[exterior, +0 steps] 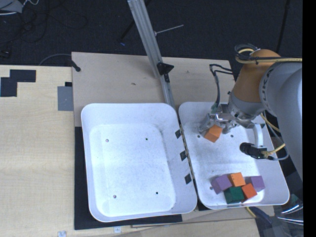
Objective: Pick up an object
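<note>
The left bin lies bare on the bench; over the right bin the claw grips an orange block between its fingers, seemingly raised off the floor; best to lift straight and slow, keeping the squeeze firm; a cluster of blocks sits near the front corner; no writing is legible anywhere.

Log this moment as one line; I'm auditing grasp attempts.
end effector: over right bin | orange block: between fingers, apparently lifted | block cluster: near corner of right bin
</note>
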